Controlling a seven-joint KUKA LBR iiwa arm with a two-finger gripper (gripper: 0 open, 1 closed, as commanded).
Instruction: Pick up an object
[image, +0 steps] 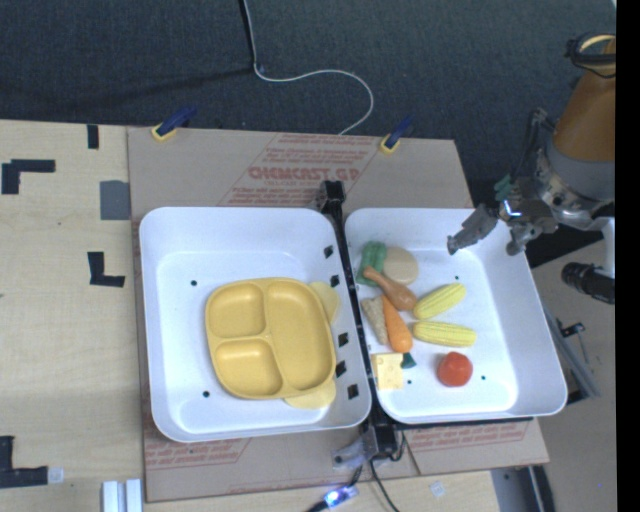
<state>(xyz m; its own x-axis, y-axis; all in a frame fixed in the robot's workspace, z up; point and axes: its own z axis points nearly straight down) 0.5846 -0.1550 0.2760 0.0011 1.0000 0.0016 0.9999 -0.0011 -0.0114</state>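
Note:
The right bin (525, 330) holds several toy foods: a green vegetable (373, 254), a beige round piece (401, 265), two orange carrots (391, 288) (397, 328), two yellow corn cobs (440, 298) (443, 334), a red tomato (455, 369) and a yellow cheese wedge (388, 371). My gripper (494, 238) hangs over the bin's far right corner, above and to the right of the food. It is open, its two dark fingers spread apart with nothing between them.
The left bin (170, 300) carries a yellow divided plate (270, 335). A black divider (345, 290) runs between the bins. A white cable (320, 80) loops behind the bench. The arm's orange band (590, 105) sits at the upper right.

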